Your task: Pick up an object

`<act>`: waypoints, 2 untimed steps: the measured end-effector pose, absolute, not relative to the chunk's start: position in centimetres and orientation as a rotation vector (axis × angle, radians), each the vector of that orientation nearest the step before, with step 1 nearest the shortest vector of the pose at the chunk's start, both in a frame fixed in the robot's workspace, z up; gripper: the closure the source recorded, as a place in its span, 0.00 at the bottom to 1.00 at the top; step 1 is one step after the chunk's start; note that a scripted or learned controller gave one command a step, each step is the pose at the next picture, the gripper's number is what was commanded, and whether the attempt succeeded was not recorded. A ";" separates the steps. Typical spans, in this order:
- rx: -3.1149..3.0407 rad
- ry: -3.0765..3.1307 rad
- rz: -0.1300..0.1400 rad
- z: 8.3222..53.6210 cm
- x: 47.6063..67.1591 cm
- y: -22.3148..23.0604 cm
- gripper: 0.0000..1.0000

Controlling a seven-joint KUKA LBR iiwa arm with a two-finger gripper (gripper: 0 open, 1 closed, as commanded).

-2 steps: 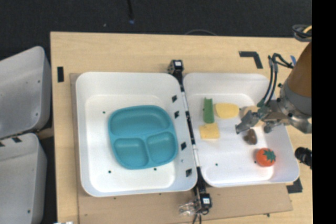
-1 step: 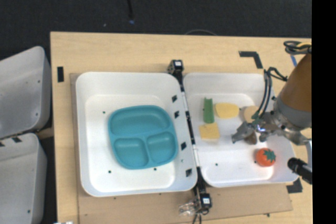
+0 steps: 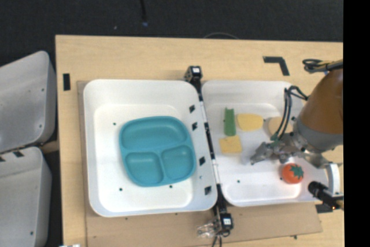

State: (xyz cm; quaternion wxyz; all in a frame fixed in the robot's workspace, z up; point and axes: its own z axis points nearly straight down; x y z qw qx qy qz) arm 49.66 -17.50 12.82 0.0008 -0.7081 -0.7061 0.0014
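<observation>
The right bin (image 3: 254, 196) holds a green stick-shaped piece (image 3: 230, 122), a pale yellow rounded piece (image 3: 250, 122), a yellow block (image 3: 231, 144), a tan piece (image 3: 273, 124) partly behind cables, and a red tomato-like toy (image 3: 292, 173) with a green top. My gripper (image 3: 265, 153) hangs low over the bin's middle, right of the yellow block and left of the tomato. Its grey fingers (image 3: 258, 154) point left, and nothing shows between them. The arm's orange band (image 3: 326, 104) is at the right edge.
The left bin (image 3: 104, 194) holds a teal divided plate (image 3: 156, 150). A black divider with clips (image 3: 202, 130) runs between the bins. Grey panels (image 3: 23, 101) stand at the far left, off the wooden bench (image 3: 144, 55).
</observation>
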 end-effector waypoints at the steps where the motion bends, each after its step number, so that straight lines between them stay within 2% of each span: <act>1: -2.238 -2.212 -0.002 14.2 49.8 -17.6 1.00; 2: -2.223 -2.231 -0.006 20.4 50.6 -17.3 1.00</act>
